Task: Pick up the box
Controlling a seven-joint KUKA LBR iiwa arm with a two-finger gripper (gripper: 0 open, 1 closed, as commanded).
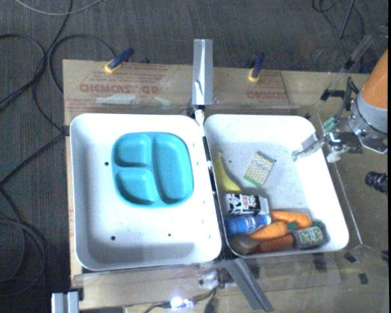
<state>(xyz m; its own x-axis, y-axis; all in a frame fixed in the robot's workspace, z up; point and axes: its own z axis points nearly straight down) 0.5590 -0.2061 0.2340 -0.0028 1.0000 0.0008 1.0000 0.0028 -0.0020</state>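
While unreached: box (259, 169) flat mid right bin (319, 194), beside banana (225, 175) | end effector (311, 145) at bin's right rim, grip state unclear | risk: flat box slipping out.

A brown bench (182, 87) is carrying two shallow white bins side by side, the left bin (85, 194) and the right bin (293, 126) touching along their inner edges. At the far edge, two clamps (119, 60) are gripping it, and an upright metal post (202, 77) is standing between them, apparently fixed there.
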